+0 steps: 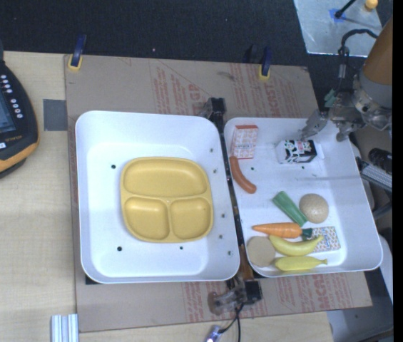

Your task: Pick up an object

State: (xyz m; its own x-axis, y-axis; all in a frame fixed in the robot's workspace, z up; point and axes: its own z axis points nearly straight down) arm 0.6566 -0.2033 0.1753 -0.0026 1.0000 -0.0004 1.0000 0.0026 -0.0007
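Nearest the camera, along the front wall of the right bin (361,262), lie two yellow bananas (297,246), one above the other, with a carrot (278,229) just behind them pointing left. None of these is what I would go for first. My likeliest target, as I judge it, is the small black-and-white object (296,151) (too small for me to name more closely) sitting toward the back of that bin, apart from the other items.

It lies just to the left of and a little nearer the camera than my gripper (320,123), which hovers over the bin's back right part. Whether the gripper is spread or closed I cannot tell from this slant. Its long axis seems to run roughly left to right, so I expect a short reach left and down would set me over it.

Farther out: a green stick-shaped piece (287,208) and a round beige item (314,206) sit mid-bin, a sausage (242,176) and a red-and-white packet (244,140) lie along the left wall. The left bin (94,255) holds a yellow divided tray (166,197). Both bins rest on cardboard on the table (23,262).
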